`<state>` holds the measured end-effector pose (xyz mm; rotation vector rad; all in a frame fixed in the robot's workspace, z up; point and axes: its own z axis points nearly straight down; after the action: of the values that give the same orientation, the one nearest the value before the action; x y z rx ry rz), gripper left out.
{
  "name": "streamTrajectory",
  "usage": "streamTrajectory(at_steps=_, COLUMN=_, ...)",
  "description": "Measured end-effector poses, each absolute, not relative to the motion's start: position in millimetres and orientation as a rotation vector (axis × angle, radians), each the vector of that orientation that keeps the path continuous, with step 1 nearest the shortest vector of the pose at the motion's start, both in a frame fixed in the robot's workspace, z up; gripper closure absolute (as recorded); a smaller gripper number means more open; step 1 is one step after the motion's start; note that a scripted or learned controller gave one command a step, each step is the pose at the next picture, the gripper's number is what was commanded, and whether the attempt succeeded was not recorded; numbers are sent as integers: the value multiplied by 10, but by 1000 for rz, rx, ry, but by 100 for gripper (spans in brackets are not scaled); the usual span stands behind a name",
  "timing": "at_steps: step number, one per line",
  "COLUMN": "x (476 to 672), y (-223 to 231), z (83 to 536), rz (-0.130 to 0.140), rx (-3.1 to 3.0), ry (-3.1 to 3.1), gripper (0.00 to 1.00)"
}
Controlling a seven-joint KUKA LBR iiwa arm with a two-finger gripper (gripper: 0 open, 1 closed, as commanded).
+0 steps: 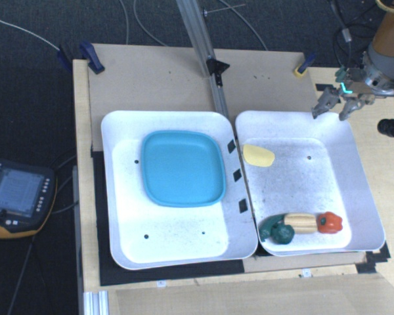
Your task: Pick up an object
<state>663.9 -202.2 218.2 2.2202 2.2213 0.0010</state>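
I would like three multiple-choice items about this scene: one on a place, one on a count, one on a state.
1. Where does the blue plate lie?
A. in the left bin
B. in the right bin
C. on the bare bench

2. How many things lie in the right bin?
A. two
B. four
C. six

3. What is the state of the tool?
A. shut on the yellow piece
B. open, holding nothing
C. pressed on the plate

Answers:
1. A, the plate sits inside the left bin.
2. B, there are a yellow piece, a green item, a tan roll and a red item.
3. B, its fingers stand apart over the bin's far rim, nothing between them.
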Motion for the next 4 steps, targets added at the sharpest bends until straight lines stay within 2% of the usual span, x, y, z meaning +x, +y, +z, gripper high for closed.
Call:
streamTrajectory(at_steps=1, x=6638, y=-2022, z=2181, rz=1, rx=2220, ry=2221, gripper=0)
streamTrajectory(at_steps=2, x=6682, y=-2021, z=1748, rz=-3, rx=2223, ry=2224, gripper=0)
streamTrajectory(at_steps=3, x=6634, y=-2004, z=1125, rz=-4, rx=2224, ry=2224, gripper=0)
streamTrajectory(at_steps=4, x=6632, y=-2000, z=949, rz=-1, rx=2221, ry=2222, gripper=0)
